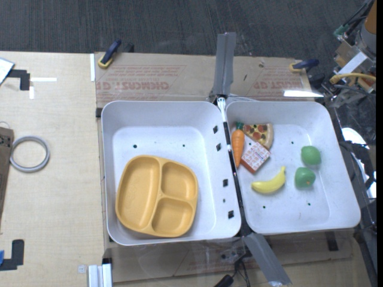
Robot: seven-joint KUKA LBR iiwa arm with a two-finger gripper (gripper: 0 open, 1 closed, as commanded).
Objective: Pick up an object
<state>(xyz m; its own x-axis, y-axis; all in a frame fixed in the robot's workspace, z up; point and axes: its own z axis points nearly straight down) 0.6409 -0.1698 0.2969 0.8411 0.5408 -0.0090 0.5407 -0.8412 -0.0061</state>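
Two shallow white plastic bins sit side by side on the pale wooden surface (pixel 54 208), their inner walls touching along the middle.

The left bin (pixel 114 124) holds one thing: a yellow-orange plastic plate with three compartments (pixel 157 195), lying flat toward the near left corner.

The right bin (pixel 335 220) holds six small toy foods, any of which could be picked. An orange plastic carrot with a green top (pixel 237 146) lies against the left wall, pointing toward the near side. Just beside it, at the far left, is a toy pizza slice with red toppings (pixel 261 133). Touching the slice's near edge is a small red and white box (pixel 255 157), tilted on a diagonal. Near the box, toward the bin's middle, lies a yellow plastic banana (pixel 269 182). Two round green toy fruits sit to the right of it: the farther green ball (pixel 310 155) and the nearer green ball (pixel 304 177), close together.

A grey tape roll (pixel 27 153) rests on the surface, well apart to the left of the bins.

Part of the arm's hardware (pixel 359 46) shows at the upper right, beyond the bins; the state of the jaws cannot be told.
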